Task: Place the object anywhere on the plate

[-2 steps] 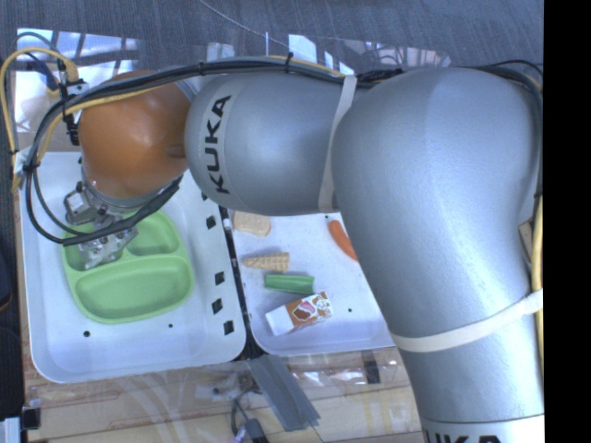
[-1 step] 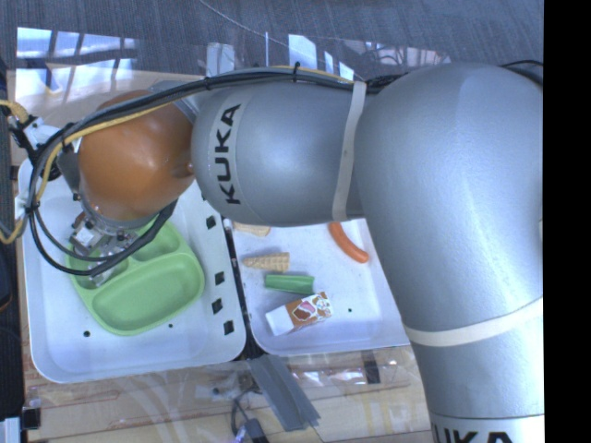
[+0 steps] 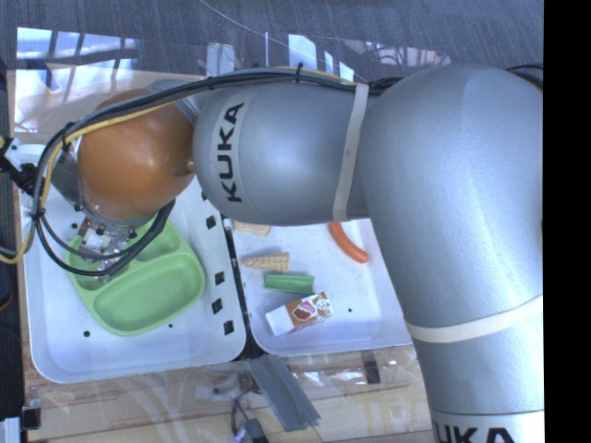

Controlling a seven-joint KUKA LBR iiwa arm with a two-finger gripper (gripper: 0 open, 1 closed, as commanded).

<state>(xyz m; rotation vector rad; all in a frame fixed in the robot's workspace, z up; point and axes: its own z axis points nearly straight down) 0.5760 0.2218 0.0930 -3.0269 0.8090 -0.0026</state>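
A light green divided plate [image 3: 148, 289] lies in the left bin [image 3: 55, 340]. My arm stretches across from the right, and its orange wrist band [image 3: 129, 160] hangs over the plate's far left part. The gripper [image 3: 100, 243] points down at the plate's upper left compartment, mostly hidden under the wrist. In the right bin [image 3: 369, 326] lie an orange sausage-shaped piece [image 3: 349, 242], a tan corn-like piece [image 3: 266, 262], a green cylinder [image 3: 289, 282] and a small white and red packet [image 3: 300, 313].
The grey arm body covers the far half of both bins. Black cables [image 3: 46, 238] loop from the wrist over the left bin's left side. A raised divider [image 3: 233, 284] separates the two bins.
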